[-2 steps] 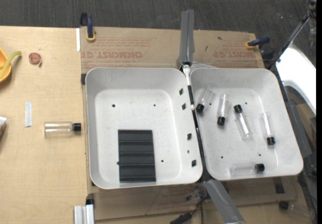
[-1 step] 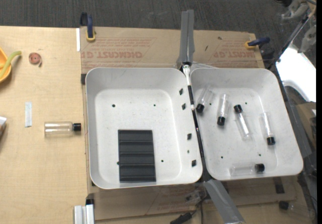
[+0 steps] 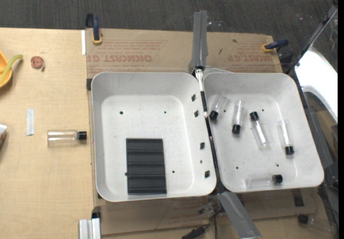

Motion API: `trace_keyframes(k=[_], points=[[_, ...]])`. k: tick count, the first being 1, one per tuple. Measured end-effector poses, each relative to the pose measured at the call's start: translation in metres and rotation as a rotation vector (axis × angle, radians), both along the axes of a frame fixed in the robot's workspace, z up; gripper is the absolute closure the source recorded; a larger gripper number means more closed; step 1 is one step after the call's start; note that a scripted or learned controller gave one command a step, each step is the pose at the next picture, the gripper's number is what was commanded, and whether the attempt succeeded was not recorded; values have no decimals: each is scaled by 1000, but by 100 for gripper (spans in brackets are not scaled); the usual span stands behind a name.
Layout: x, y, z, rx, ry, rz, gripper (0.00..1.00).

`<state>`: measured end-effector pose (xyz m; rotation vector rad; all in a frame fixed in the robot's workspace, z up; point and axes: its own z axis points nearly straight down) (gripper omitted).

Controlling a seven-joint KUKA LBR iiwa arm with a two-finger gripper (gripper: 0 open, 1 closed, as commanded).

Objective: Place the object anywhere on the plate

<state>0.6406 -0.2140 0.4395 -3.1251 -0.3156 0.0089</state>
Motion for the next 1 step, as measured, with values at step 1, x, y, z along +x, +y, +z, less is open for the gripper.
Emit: trace_keyframes(k=[1], points=[[12,64,1,0,-1,0,0]])
